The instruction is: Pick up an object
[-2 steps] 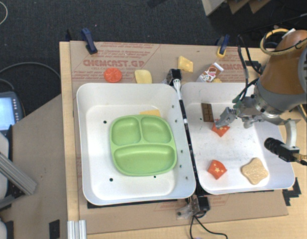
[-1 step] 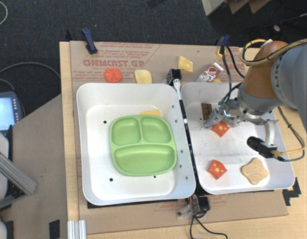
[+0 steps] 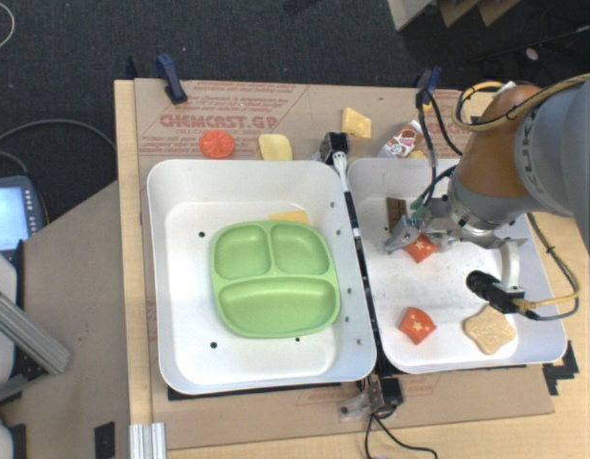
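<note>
In the right bin (image 3: 447, 352), a slice of toast (image 3: 490, 331) and a red block (image 3: 418, 324) are lying nearest the front edge. Further back, the hand (image 3: 406, 229) is hanging low over a second red block (image 3: 422, 249), touching or just above it; whether its fingers are spread or pressed together is impossible to tell. A green divided plate (image 3: 273, 279) is sitting in the left bin (image 3: 180, 256), and beyond both bins a red disc (image 3: 216, 144) is lying on the table (image 3: 142, 122).

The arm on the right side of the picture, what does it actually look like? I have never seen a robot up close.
The arm is a thick, rounded tube, grey, with a broad orange band above the wrist. Thin cables, yellow and dark, loop around that band and trail down toward the gripper, a small dark metal piece with narrow fingers. A silver bracket with a black part hangs beside the wrist, and a yellow cable runs from it.
</note>
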`<state>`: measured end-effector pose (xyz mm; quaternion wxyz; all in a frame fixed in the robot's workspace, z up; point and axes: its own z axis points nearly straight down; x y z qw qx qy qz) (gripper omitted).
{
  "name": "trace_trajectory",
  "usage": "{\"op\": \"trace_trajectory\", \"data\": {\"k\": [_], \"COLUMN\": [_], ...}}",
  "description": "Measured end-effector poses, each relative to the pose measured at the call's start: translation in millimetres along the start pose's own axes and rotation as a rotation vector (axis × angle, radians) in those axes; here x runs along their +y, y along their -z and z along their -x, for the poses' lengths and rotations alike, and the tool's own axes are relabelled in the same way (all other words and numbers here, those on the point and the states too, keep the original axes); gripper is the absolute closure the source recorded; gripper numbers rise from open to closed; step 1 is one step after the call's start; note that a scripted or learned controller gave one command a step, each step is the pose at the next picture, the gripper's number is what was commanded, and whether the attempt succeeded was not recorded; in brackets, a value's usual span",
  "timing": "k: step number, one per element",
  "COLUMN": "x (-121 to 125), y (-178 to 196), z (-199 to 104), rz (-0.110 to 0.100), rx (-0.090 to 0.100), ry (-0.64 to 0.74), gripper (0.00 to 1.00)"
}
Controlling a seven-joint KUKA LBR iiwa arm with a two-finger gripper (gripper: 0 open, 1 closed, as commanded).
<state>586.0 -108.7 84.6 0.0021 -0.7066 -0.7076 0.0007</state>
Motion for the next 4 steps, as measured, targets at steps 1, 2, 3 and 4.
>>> {"op": "trace_trajectory", "data": {"k": [1, 2, 3, 4], "x": [2, -57, -51, -41], "y": [11, 105, 148, 176], "z": [1, -63, -53, -111], "rz": [0.006, 0.008, 0.011, 0.010], "rx": [-0.002, 0.001, -0.003, -0.001], "ry": [-0.001, 0.004, -0.001, 0.005], "gripper": [1.00, 1.00, 1.00, 1.00]}}
